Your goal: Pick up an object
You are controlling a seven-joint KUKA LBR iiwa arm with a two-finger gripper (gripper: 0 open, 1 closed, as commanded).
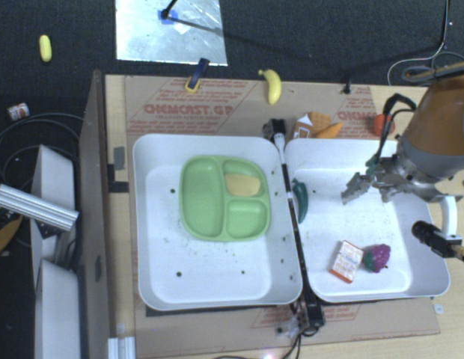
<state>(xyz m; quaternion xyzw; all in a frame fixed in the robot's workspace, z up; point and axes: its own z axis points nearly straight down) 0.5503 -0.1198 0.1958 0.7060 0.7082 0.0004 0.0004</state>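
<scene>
— Right bin (322, 170), contents?

— One small orange-and-white packet (346, 261), lying flat near the front wall. One purple item with a green tip (377, 257), just beside the packet on its right, possibly touching; I can't tell. One dark green pepper-shaped item (299, 197), against the wall shared with the other bin.

— Gripper?

— Gripper (353, 191), over the right bin's middle, well apart from the packet and the purple item. Fingers splayed apart, nothing between them. Grey arm (434, 137) with orange band entering from the right.

— Left bin (153, 223)?

— One green divided plate (222, 199), three compartments, a yellow item (243, 185) in the upper right compartment. Dark specks scattered on the bin floor.

— Bench?

— Brown cardboard sheet (217, 103) with red lettering under both bins. On it behind the bins: one yellow banana (272, 85), one blue-and-yellow clip (195, 75), orange items (319, 126) near the right bin's back corner.

— Room?

— Dark carpet (52, 13). One silvery sheet (170, 19) on it behind the bench, one small yellow object (45, 48) to the far left, cables (26, 152) and a metal rail (34, 206) beside the bench's left edge.
</scene>
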